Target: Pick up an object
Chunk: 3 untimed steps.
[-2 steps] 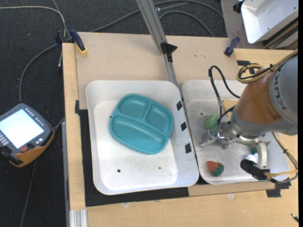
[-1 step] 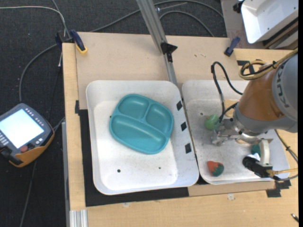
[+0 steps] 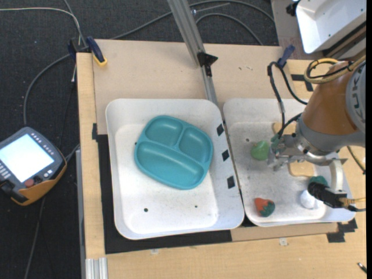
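Nearest of all lies a small red and green thing (image 3: 264, 207), rounded like a toy strawberry, close against the near wall of the right bin (image 3: 251, 118). To its right, in the near right corner, sits a white lump (image 3: 306, 200) with a dark teal piece (image 3: 317, 182) just beyond it. My own wrist partly covers both, and I cannot make out their shapes.

My hand (image 3: 278, 158) hangs over the middle of that bin. It is small and crowded with metal parts, so I cannot tell how far open it is, nor whether it has hold of anything. A soft-looking green ball (image 3: 260, 150) sits just to its left, so close that I cannot say whether they touch. A flat tan piece (image 3: 300, 169) shows to the right of my hand, half hidden under my arm.

The left bin (image 3: 125, 214) holds a smooth teal plate (image 3: 173, 151), moulded into three compartments and lying at a slant. A slim metal bar (image 3: 185, 22) runs from the far side of the pale wooden bench (image 3: 145, 68) towards the gap between the bins. Off the bench at the left, a handset with a lit screen (image 3: 26, 164) lies on dark carpet.
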Available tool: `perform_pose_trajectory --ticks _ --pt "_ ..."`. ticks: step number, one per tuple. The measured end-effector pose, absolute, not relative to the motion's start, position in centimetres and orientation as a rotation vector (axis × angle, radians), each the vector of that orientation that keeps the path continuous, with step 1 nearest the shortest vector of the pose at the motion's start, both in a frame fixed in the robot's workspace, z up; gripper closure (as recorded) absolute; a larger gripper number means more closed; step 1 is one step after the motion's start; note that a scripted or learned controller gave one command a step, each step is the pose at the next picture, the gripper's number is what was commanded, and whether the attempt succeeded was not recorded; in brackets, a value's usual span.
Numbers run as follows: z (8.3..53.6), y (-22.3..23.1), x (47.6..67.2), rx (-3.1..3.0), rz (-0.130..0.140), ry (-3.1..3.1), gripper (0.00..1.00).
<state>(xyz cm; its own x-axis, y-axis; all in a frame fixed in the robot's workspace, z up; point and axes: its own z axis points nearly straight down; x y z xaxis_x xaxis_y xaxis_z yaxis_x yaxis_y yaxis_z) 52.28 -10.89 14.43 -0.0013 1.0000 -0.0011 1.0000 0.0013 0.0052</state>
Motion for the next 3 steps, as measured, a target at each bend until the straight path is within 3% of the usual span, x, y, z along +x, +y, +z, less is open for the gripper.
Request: perform_pose_trajectory --ticks 2,3 --pt "21.3 -10.5 52.0 2.217 0.004 2.221 1.00" --pt "22.5 -5.0 53.5 2.213 0.006 2.229 1.00"
